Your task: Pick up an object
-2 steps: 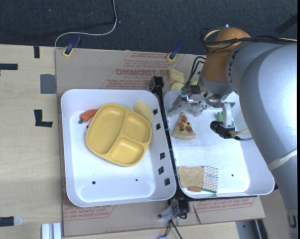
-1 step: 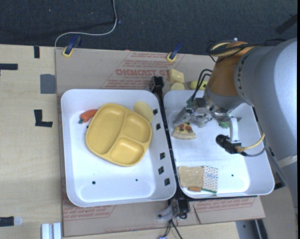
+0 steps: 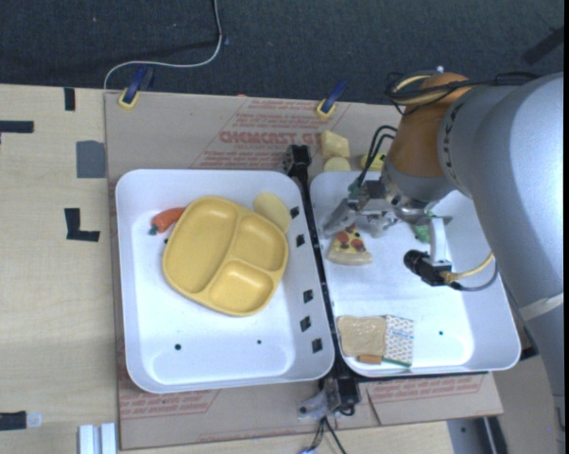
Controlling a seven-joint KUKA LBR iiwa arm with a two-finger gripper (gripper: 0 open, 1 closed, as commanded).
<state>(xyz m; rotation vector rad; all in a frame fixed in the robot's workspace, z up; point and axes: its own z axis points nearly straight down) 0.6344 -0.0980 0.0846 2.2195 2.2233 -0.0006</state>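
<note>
Cardboard covers the surface under two white bins. Over the right bin, the tool hangs low with its metal fingers spread, gripping nothing. Just below its tips lies a pizza slice. Toast rests nearer the front. A yellow tray fills the left bin.

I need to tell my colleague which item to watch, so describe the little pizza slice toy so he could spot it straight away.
Look at the right white bin, in its far left part near the divider between the bins. The pizza slice lies there, just below the gripper. It is a small pale wedge with red and dark dots on top, unlike the flat tan square at the bin's near edge.
</note>
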